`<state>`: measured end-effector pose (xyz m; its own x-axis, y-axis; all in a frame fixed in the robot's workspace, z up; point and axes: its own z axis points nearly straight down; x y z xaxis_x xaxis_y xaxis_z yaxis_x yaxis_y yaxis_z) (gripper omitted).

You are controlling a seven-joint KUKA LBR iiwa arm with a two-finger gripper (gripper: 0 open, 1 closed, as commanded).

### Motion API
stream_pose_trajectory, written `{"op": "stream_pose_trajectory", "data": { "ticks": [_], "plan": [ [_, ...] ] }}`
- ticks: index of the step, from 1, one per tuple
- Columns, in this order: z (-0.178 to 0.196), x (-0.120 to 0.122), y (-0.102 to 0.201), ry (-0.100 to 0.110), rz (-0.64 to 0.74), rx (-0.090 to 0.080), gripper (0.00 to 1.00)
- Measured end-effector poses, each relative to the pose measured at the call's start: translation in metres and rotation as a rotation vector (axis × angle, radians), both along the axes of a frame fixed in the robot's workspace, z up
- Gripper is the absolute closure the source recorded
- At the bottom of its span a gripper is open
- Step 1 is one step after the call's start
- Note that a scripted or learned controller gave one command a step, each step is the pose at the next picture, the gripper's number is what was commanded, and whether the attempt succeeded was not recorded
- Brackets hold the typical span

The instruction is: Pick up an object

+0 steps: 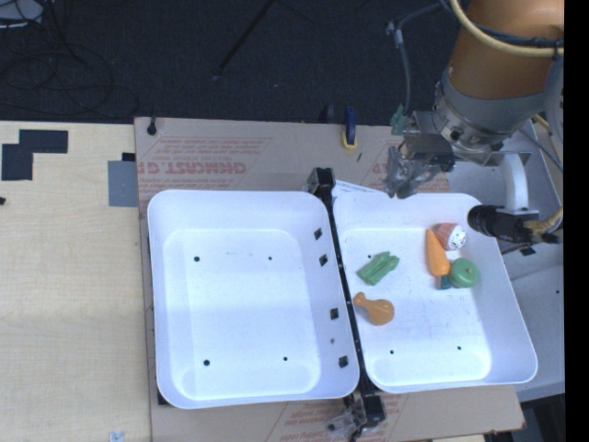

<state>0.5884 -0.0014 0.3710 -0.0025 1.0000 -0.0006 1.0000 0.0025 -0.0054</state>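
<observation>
While the arm hangs over the back rim of the right bin, here's the rundown from the camera view:

Gripper: up above the right bin's far edge, nothing between its fingers; can't tell if it's spread or closed from this angle.

Right bin: all the pickable stuff sits here, probably so the arm reaches it easily.

Green piece: near the divider, closest to the gripper.

Tan pear-shaped toy: just below the green one.

Orange carrot: right side, bunched with a small white-and-red thing and a green round toy.

Left bin: likely the drop-off side.
</observation>
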Motion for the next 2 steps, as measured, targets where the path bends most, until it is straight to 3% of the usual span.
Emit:
{"op": "stream_pose_trajectory", "data": {
  "ticks": [1,2],
  "plan": [
    [-0.037,-0.057,-0.07,0.004,-0.011,-0.001,1.0],
    [-0.071,-0.091,-0.134,0.002,-0.01,0.0,1.0]
  ]
}}
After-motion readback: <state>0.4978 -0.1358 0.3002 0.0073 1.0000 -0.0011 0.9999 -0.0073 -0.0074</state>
